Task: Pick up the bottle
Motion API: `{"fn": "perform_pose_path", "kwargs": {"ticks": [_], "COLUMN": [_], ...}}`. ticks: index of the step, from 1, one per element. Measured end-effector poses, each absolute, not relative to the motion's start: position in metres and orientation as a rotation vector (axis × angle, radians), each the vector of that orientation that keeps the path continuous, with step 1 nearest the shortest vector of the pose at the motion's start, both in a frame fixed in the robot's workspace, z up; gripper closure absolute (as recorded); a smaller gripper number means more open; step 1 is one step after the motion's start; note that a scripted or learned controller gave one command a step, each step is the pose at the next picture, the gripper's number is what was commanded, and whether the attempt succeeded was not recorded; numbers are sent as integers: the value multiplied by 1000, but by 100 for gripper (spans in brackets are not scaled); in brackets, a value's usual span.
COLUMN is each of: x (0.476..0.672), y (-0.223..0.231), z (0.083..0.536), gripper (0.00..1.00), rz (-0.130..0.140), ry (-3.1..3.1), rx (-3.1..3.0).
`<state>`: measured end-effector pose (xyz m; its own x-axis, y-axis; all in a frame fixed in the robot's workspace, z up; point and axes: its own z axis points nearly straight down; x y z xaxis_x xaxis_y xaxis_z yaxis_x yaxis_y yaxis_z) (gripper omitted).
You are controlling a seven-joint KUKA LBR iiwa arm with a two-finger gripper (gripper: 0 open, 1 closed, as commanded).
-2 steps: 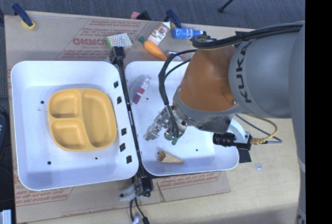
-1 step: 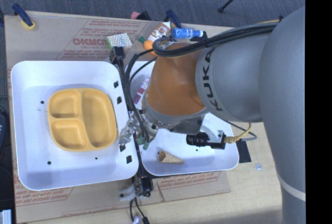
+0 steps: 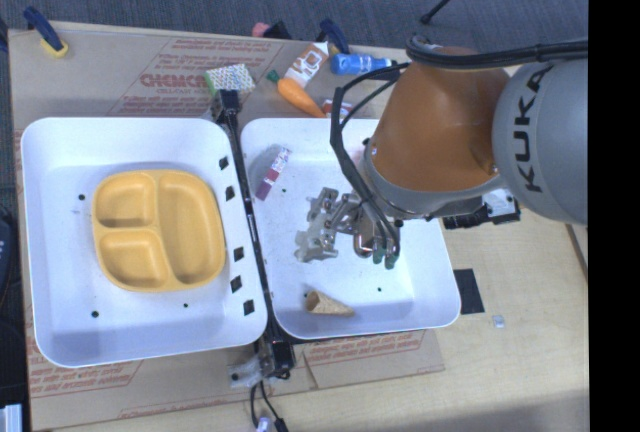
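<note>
Two bins on worktop | bottle (image 3: pixel 272 171) lying flat at 11 o'clock of right bin (image 3: pixel 430 305), by the divider | pincer (image 3: pixel 322 225) low mid-bin, beside it, not on it; opening cannot be told | judged best: pincer to be shifted toward 10 o'clock, aligned across the bottle's narrow width, then closed.

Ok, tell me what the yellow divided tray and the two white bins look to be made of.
Yellow divided tray: looks like moulded plastic, matte to slightly satin; one uniform colour, with rounded compartment ridges and soft corners.
Left white bin and right white bin: probably thin formed plastic, smooth with a faint sheen; rounded rims and shallow curved walls suggest it, though coated metal can't be ruled out.
</note>
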<state>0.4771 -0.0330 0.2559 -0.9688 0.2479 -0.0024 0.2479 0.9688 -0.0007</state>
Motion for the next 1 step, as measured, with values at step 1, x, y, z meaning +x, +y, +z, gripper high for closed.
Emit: {"fn": "perform_pose_path", "kwargs": {"ticks": [1], "x": [475], "y": [-94], "z": [136], "gripper": [100], "rz": [-1], "ry": [3095], "rx": [567]}}
